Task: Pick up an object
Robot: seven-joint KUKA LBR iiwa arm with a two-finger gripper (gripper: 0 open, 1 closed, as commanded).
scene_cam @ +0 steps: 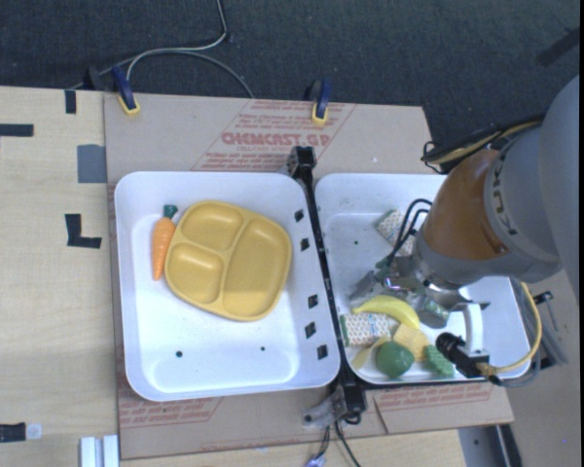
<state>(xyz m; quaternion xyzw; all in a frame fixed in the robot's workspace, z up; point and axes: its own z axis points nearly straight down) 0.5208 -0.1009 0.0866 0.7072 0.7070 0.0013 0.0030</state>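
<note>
Bench [39, 261]: light wood under me, with dark angular marks along its 9 o'clock side.
Cardboard sheet [370, 129]: flat on the bench, red print near its 12 o'clock edge, both bins resting on it.
Clamps [127, 95]: two, pinching the sheet's 12 o'clock edge, the second [320, 105] toward 3 o'clock of the first.
Left bin [141, 358]: shallow, white, at 9 o'clock of the divider.
Right bin [350, 197]: white, at 3 o'clock, just beside the left bin.
</note>
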